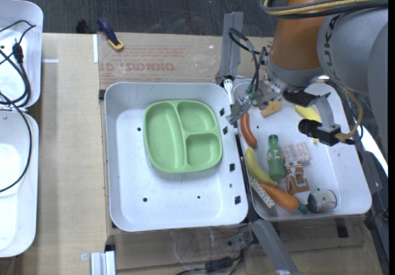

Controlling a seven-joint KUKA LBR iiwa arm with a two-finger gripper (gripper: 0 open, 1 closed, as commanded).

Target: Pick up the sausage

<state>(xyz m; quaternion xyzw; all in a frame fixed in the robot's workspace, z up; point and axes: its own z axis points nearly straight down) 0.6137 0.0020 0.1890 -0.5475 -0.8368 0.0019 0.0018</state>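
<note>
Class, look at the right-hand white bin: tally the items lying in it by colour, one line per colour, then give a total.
Yellow: 3 (banana, slice, wedge)
Orange-red: 2 (sausage, carrot)
Green: 1 (bottle)
White-and-orange: 1 (carton)
Grey: 1 (can)
Total: 8

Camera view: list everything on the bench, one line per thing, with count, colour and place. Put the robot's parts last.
left bin: 1, white, centre of the bench
divided plate: 1, light green, three compartments, in the left bin
right bin: 1, white, beside the left bin
sausage: 1, orange-red, at the right bin's left edge, just below the gripper
banana: 1, yellow, below the sausage
bottle: 1, green, beside the banana
carrot: 1, orange, near the right bin's front edge
small cartons: 2, white and orange print, right of the bottle
clamp: 1, blue and yellow, on the bench behind the left bin
arm: 1, grey with orange band, over the right bin
gripper: 1, dark metal, above the sausage's upper end
</note>
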